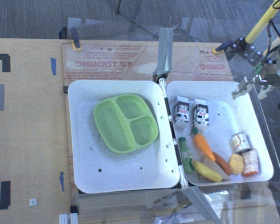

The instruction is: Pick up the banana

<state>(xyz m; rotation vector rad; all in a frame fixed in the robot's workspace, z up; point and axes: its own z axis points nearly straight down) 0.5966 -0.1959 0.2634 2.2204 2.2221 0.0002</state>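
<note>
While the banana (pixel 208 171) lies at the front edge of the right bin (pixel 224 108), it is crowded on several sides: a green bottle-shaped thing (pixel 185 155) touches its left end, an orange carrot (pixel 203 146) slants just above it, and a red-orange stick-shaped thing (pixel 222 162) runs close along its upper right. Further right sit a yellow biscuit-like piece (pixel 236 163), a small can (pixel 240 142) and a red-and-white packet (pixel 250 162), while two little milk cartons (pixel 190 112) stand toward the back of the same bin. The left bin (pixel 84 171) holds a green divided plate (pixel 126 122).

The tool (pixel 247 85) sits by the back right corner of the right bin, well apart from the banana; whether it is open or closed I cannot tell from this view, and nothing is seen held in it.

By its look the banana is a toy: probably light, stiff and smooth, so likely to slip or roll out of a pinch. The best hold seems to be across its narrow width at the middle, where the curve is thickest, with the pinch set crosswise to its length. The free right end has the most room; the left end is hemmed in by the green thing and the bin wall
</note>
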